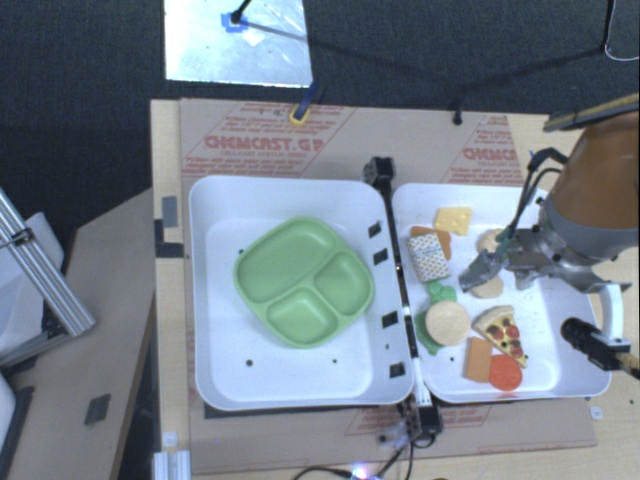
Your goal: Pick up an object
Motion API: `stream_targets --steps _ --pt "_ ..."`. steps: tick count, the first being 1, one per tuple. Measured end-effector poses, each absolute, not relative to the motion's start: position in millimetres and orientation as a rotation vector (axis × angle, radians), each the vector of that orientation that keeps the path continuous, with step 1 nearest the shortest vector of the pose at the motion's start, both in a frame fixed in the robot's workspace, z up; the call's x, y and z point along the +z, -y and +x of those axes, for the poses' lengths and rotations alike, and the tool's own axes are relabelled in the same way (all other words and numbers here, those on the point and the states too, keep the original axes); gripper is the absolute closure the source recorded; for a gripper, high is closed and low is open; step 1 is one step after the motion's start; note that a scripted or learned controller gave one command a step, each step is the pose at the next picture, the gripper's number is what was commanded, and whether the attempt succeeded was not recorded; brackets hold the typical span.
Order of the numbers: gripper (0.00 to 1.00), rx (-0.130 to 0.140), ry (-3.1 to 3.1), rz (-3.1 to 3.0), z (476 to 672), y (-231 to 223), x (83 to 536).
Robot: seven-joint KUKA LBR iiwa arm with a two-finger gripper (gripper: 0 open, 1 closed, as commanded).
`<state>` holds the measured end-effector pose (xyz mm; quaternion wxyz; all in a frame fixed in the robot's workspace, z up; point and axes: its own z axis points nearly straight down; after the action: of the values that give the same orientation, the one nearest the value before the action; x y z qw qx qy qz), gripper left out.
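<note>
Hovering low in the right bin [570,383], gripper [484,271] state not discernible. Sitting right over a pale round piece [488,287]; pizza slice [502,330] just below, cheese wedge [453,219] up-left, patterned box [429,256] leftward. Leaving open room toward the bin's right wall.

Grey KUKA arm with orange band reaching in from the right over the right-hand shallow white plastic bin [575,373], wrist angled down and leftward, dark two-finger metal gripper [478,273] low near that bin's centre
</note>
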<state>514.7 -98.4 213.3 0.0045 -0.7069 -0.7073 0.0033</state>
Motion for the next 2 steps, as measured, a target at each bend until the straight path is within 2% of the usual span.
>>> stream_targets --steps 1,2 --pt "0.00 -0.002 2.226 -2.219 517.4 98.2 219.3" --pt "0.00 0.002 2.222 -2.218 525.8 93.6 162.6"
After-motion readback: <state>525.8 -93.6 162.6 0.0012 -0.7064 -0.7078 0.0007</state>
